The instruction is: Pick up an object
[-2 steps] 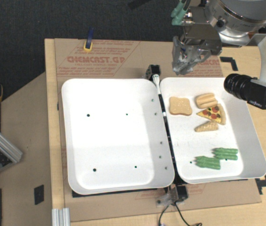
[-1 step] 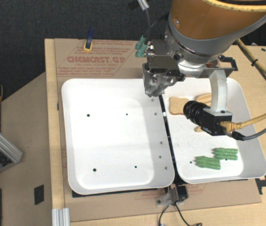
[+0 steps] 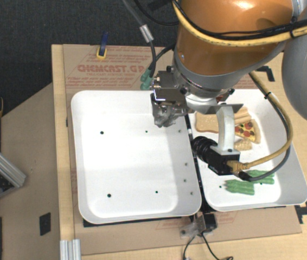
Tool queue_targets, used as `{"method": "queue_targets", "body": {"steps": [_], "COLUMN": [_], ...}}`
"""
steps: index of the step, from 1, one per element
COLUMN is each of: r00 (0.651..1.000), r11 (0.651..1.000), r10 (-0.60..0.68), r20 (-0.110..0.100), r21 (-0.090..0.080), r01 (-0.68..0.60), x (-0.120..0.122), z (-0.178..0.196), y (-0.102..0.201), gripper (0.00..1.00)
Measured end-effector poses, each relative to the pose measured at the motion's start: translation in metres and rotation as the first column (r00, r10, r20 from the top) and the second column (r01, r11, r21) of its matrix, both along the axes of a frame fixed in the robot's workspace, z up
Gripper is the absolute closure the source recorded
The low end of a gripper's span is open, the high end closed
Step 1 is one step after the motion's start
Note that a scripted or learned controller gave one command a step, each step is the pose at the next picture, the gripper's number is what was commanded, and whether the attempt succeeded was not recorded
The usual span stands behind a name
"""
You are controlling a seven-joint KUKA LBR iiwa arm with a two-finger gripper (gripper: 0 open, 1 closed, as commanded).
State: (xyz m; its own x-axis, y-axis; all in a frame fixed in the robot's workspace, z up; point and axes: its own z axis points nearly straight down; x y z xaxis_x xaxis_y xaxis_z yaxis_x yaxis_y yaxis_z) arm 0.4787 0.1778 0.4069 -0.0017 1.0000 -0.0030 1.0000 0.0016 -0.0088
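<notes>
Gripper (image 3: 166, 114) hung over left bin's (image 3: 88, 145) right edge; finger gap couldn't be made out. Pizza slice (image 3: 247, 129) & green piece (image 3: 241, 187) lay in right bin (image 3: 292, 167).

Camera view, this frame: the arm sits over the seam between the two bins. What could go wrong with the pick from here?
1. The gripper hangs over the left bin, while the toast slice, pizza slice and green bean pods lie in the right bin. Closing here would likely catch nothing.
2. It sits close to the rims where the bins meet, so descending may strike them.
3. The yellow hose loops above the food and could snag.
</notes>
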Motion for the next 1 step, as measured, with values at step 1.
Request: {"method": "queue_targets", "body": {"steps": [1], "r00": [1.000], "r11": [1.000], "r10": [-0.002], "r20": [0.011], "r21": [0.005], "r01": [0.002], "x": [0.0009], "z": [0.0148], "y": [0.0004], "gripper": [1.00]}}
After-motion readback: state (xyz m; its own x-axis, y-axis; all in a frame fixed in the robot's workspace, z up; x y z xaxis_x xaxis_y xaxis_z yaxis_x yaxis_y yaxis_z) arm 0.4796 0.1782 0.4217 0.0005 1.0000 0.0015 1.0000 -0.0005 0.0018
